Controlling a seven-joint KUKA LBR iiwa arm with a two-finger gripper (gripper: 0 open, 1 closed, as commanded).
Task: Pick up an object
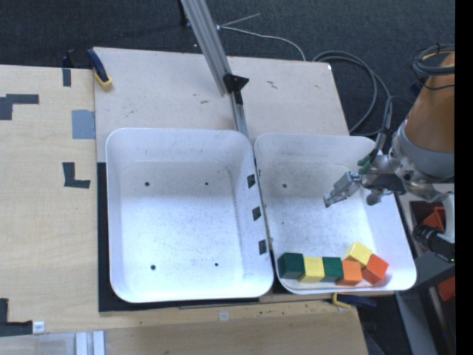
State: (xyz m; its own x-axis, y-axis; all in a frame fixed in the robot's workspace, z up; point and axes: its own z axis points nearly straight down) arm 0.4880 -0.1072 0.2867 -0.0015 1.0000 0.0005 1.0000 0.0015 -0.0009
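Observation:
Several small blocks lie in a row along the front wall of the right bin (pixel 310 161): a dark green block (pixel 291 264), a yellow block (pixel 312 269), a green block (pixel 332 268), an orange block (pixel 350 273), a second yellow block (pixel 360 253) and an orange-red block (pixel 376 268). My gripper (pixel 353 196) hovers over the right side of that bin, behind the blocks and well apart from them. It is open, with nothing between its fingers (pixel 338 191).
The left bin (pixel 177 143) sits beside the right one, sharing a raised middle wall with black clips (pixel 256 213). A metal rail (pixel 211 39) slants in from the back. Cables (pixel 362 72) lie behind the right bin.

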